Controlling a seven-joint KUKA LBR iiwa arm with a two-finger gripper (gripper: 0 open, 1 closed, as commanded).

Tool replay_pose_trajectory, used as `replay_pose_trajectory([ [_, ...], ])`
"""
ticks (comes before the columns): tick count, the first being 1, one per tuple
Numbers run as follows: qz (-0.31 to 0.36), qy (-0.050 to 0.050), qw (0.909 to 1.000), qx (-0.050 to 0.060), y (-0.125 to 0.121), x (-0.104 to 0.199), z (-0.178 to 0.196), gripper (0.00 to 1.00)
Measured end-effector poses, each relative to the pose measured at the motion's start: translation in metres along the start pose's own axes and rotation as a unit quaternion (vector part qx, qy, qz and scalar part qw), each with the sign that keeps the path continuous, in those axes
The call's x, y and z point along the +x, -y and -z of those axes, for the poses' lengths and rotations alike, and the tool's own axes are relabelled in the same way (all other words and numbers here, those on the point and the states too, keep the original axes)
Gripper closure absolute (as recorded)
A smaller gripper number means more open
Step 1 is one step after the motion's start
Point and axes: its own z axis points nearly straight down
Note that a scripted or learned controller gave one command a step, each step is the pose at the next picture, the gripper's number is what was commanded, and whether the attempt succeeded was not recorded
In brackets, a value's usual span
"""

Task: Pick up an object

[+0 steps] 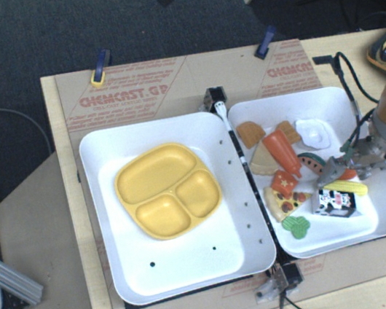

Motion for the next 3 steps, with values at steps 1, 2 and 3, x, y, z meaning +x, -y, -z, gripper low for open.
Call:
replay_pose_trajectory([
  [1, -0.001, 0.002, 1.0000, -0.004, 0.008, 0.002, -0.046, 0.00],
  [2, -0.002, 0.008, 0.9999, -0.014, 0.002, -0.003, -0.060, 0.00],
  [3, -0.003, 0.012, 0.9998, -0.018, 0.000, -0.005, -0.047, 1.00],
])
